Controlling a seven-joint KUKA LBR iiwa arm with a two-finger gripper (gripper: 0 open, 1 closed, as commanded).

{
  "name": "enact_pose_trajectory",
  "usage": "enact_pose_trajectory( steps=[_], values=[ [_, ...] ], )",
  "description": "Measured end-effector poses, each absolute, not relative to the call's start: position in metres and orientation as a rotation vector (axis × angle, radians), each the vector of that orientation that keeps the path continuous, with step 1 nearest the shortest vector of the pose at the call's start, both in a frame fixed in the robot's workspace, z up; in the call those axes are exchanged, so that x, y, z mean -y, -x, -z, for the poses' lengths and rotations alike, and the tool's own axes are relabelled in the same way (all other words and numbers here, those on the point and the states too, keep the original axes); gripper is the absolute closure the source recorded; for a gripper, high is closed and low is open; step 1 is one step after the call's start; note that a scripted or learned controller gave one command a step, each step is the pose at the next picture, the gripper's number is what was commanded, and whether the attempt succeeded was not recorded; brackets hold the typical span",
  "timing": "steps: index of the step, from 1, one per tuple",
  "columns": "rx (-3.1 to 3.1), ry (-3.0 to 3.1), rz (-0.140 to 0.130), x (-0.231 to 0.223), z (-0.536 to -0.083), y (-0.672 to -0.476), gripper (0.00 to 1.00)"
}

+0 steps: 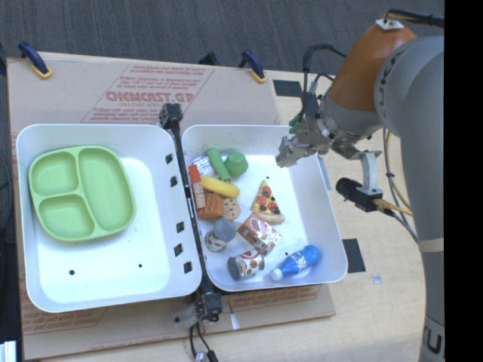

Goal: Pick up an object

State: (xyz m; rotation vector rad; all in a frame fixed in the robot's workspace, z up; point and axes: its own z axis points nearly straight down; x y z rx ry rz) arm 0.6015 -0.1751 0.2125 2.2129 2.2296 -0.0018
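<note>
Objects for pick-up: found heaped in the right bin point(330, 225), at centre and lower centre of the frame. Counted among them a pizza slice point(266, 200), a banana point(219, 187), a green vegetable point(229, 163), a red box point(198, 187), a snack packet point(259, 234), 2 cans point(220, 234) and a blue bottle point(298, 262). Noted also a green divided tray point(81, 193) alone in the left bin point(98, 277), at left of the frame.

Gripper point(290, 153): located over the upper right corner of the right bin, right of centre, above bare white floor. Carried nothing visible. Could not tell how wide it stood; seen too small and too dark.

Step in hand: judged as the approach, with no object yet touched or lifted.

Next move, as judged:
1. Called for travel down and to the left in the frame, toward the pizza slice as the nearest item.
2. Called for a descent clear of the bin wall just beside the gripper.
3. Required a grasp on 1 item alone; flagged the slice as flat and low, and the banana and red box as touching neighbours.
</note>
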Motion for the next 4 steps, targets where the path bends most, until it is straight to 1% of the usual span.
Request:
enact_pose_trajectory(
  steps=[1, 2, 3, 4],
  values=[
    [-2.229, -2.213, 0.0, 0.179, -0.203, -0.626, 1.0],
    [-2.228, -2.218, 0.002, 0.181, -0.212, -0.584, 1.0],
    [-2.228, -2.214, -0.001, 0.202, -0.208, -0.629, 1.0],
    [-2.231, -2.216, 0.002, 0.146, -0.219, -0.614, 1.0]
  ],
)
